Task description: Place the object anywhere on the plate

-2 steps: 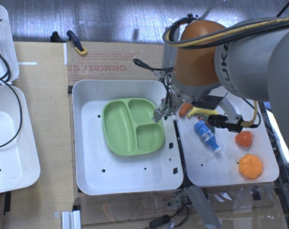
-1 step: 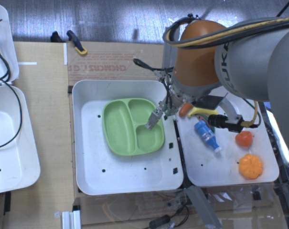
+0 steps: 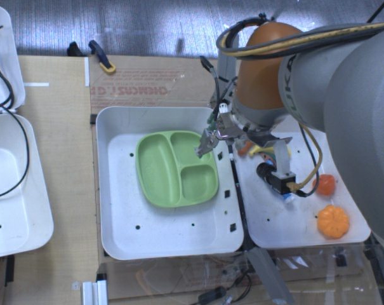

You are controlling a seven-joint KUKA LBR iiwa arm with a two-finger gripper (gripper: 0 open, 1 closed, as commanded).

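A light green divided plate (image 3: 176, 168) lies in the left white bin (image 3: 119, 189). My gripper (image 3: 206, 145) hangs over the plate's upper right rim, close to the wall between the two bins. I see no object in it. In the right bin (image 3: 268, 227) lie a red-orange round piece (image 3: 325, 184) and an orange, pumpkin-like piece (image 3: 333, 222), both at the right side and well apart from the gripper. A small orange piece (image 3: 245, 149) peeks out from under the wrist.
The big grey arm with its orange band (image 3: 268, 68) covers the back of the right bin. A black cable fitting (image 3: 275, 178) hangs over that bin. White trays (image 3: 7, 189) stand at the far left, a cardboard sheet (image 3: 147, 84) lies behind the bins.
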